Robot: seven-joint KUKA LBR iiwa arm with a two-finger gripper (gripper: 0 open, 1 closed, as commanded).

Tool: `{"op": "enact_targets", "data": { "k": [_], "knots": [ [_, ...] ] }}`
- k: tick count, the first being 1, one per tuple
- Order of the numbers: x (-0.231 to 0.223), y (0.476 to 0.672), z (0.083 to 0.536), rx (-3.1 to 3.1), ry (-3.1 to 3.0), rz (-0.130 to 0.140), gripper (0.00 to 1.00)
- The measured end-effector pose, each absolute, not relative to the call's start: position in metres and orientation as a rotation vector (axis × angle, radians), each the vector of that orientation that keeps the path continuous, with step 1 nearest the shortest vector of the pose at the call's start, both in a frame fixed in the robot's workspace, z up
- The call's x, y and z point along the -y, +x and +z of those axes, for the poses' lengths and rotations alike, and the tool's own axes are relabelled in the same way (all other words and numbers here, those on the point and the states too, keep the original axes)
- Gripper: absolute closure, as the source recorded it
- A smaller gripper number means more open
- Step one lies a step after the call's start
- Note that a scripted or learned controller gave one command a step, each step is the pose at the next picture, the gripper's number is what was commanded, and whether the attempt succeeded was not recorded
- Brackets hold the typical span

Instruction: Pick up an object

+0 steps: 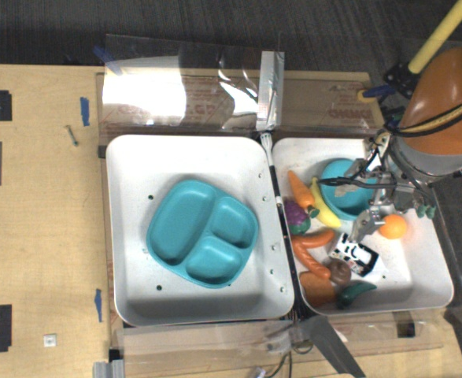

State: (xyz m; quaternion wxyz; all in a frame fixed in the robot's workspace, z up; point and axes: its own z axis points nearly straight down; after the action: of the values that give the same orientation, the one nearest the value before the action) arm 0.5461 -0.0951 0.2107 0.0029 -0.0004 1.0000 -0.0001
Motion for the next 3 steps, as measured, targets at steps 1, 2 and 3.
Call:
{"op": "enact_targets", "data": {
  "k": [1, 2, 3],
  "knots": [
    [0.097, 0.558, 0.106, -3.133, -0.078, 0.0, 0.0],
    [0.098, 0.592, 0.089, -3.131, 0.054, 0.0, 0.0],
    [0.093, 0.571, 0.089, -3.125, 0.164, 0.0, 0.0]
  ]
}}
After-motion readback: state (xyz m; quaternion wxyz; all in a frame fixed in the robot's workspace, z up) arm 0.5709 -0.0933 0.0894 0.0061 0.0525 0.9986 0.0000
